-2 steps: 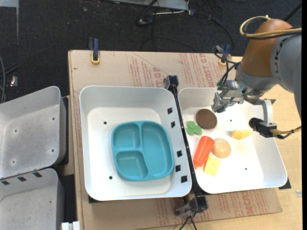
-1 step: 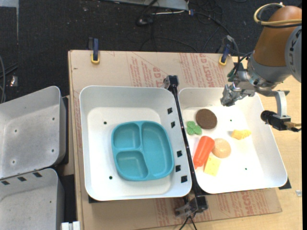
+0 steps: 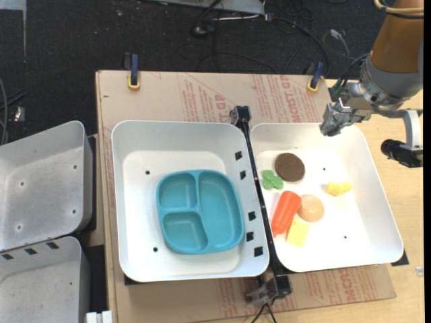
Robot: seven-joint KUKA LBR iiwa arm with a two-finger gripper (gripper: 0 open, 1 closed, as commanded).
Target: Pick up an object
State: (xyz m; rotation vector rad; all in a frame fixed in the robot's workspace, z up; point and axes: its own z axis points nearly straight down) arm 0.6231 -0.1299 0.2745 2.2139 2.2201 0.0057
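Pincer [image 3: 332, 128] sits at the top edge of the right bin [image 3: 377, 180], over its far rim, hanging off the grey arm [image 3: 390, 86] with the orange band that comes in from the right. Can't tell if the pincer is spread or pressed together; nothing visibly between the tips.

Left to right, all relative to the pincer:

- Far left, well apart: two spare white trays [image 3: 40, 180] lying off the surface, one behind the other.
- Left and lower: left bin [image 3: 128, 147], holding a teal divided plate [image 3: 199, 211] with three compartments, lying flat near the bin's centre. Well apart from the pincer.
- Black clips [image 3: 252, 215] run down the seam between the two bins, left of and below the pincer.
- Below-left, in the right bin: small green leafy piece [image 3: 271, 180], touching or just beside the brown disc.
- Orange carrot [image 3: 285, 209], tilted, lower still, below the green piece.
- Brown round disc [image 3: 289, 167], nearest item to the pincer, below and a bit left of it, not touching.
- Yellow block [image 3: 297, 233] at the carrot's lower end, furthest down.
- Pale peach round item [image 3: 311, 208], just beside the carrot's right side, above the yellow block.
- Small yellow piece [image 3: 339, 188], almost straight below the pincer, apart from the rest.

Both bins rest on a cardboard sheet [image 3: 175, 93] clamped by two yellow clamps at its far edge.
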